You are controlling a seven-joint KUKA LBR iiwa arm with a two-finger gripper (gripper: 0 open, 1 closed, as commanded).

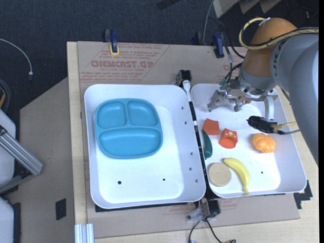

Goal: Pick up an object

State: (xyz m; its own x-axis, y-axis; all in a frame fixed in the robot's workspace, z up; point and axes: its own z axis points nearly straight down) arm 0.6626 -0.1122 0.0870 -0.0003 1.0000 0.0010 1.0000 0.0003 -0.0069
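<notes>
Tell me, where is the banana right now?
The banana lies in the right bin, near its front edge, just right of the round tan disc and below the red pepper.

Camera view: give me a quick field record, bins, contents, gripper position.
left bin: blue divided plate
right bin: orange block, red pepper, orange fruit, banana, tan round disc, dark green item at left wall
gripper: over far end of right bin, above the items
held: nothing visible between fingers
</notes>
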